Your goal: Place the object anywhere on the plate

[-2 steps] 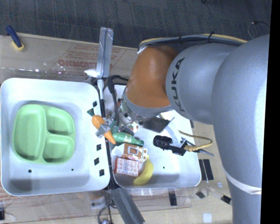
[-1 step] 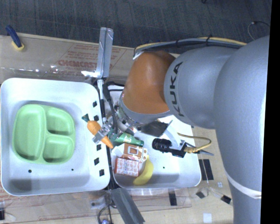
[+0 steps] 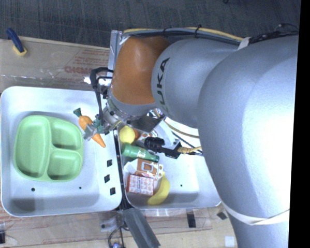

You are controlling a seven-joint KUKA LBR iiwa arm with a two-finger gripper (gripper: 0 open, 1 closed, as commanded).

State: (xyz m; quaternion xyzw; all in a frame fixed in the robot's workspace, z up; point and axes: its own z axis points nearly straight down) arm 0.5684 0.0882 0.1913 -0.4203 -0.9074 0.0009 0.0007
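My gripper (image 3: 94, 128) is down in the left bin (image 3: 16, 202), right over the middle of the carrot (image 3: 84, 122). From this angle I cannot tell whether it is spread, closed, or pinching the carrot; its tip covers the spot where I would need to look. I see orange on both sides of the tip, with the carrot's green top pointing to the upper left. The carrot lies at a slant on the bin floor, just beside the right rim of the green plate (image 3: 40, 135) near its upper right corner, and not on it. The plate is split into compartments and sits on the left side of that bin. Behind the gripper, the orange band (image 3: 137, 68) and the grey arm (image 3: 238, 125) cover most of the right bin (image 3: 193, 180). In the part of that bin I can see, near the divide between the bins, there is a lemon (image 3: 127, 135), then a green bottle (image 3: 139, 153) lying on its side below it, then a printed carton (image 3: 141, 184) with a banana (image 3: 160, 193) curled against its right side
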